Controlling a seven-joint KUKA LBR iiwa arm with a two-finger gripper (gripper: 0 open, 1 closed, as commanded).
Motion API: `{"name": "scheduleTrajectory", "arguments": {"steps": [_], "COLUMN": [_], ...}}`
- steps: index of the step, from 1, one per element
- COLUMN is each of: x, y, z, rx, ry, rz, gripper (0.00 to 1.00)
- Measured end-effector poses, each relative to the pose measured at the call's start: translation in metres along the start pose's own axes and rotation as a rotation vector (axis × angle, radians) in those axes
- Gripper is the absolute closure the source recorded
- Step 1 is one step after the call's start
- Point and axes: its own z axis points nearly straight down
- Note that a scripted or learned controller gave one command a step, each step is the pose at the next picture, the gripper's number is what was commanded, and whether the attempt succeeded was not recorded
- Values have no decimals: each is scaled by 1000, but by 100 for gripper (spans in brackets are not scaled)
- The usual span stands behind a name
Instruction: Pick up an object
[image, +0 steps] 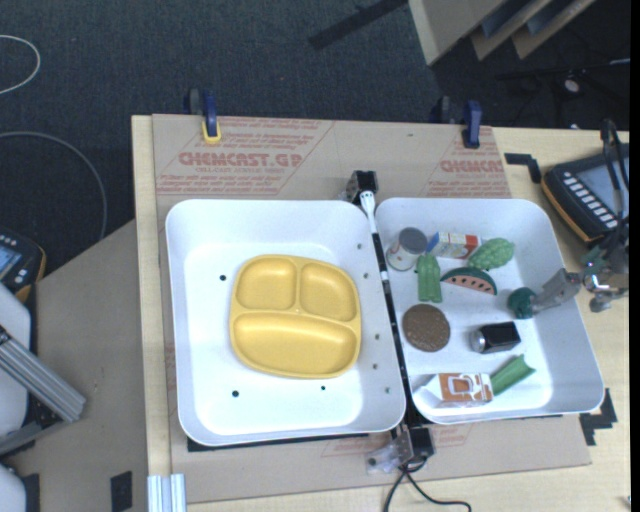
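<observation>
Closest to the camera, a black cable (420, 488) is seen at the bench's front edge, well in front of the gripper (562, 288) and to its left in the view. The gripper is placed over the right-hand rim of the right bin (560, 225); whether it is apart or together cannot be told from this angle.

Every object for picking lies on that bin's floor. An orange-and-white box (462, 388) is set at the front, well in front of the gripper and to its left in the view, with a green pod (512, 374) touching its right end. A black can (497, 337) is found a little farther back, near the gripper and in front of it. A brown disc (426, 327) lies farther left of the can. A dark green ball (520, 300) sits just beside the gripper's tip, on its left in the view.

Beyond the ball, a watermelon slice (470, 281) and a green bottle (429, 278) are laid side by side. Farthest back, a grey cup (408, 246), a small carton (456, 243) and a green leaf (492, 252) are ranged in a row, behind the gripper and to its left in the view.

A yellow plate (295, 316) with three compartments is held in the left bin (200, 300), well apart from the gripper. Two blue clamps (209, 112) are fixed at the bench's far edge.
</observation>
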Motion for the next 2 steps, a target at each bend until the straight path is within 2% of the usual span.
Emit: {"name": "scheduleTrajectory", "arguments": {"steps": [1,2], "x": [0,88], "y": [1,-7], "z": [-11,68], "rx": [-4,9], "ry": [-2,7], "rz": [-1,-8], "gripper": [100,100]}}
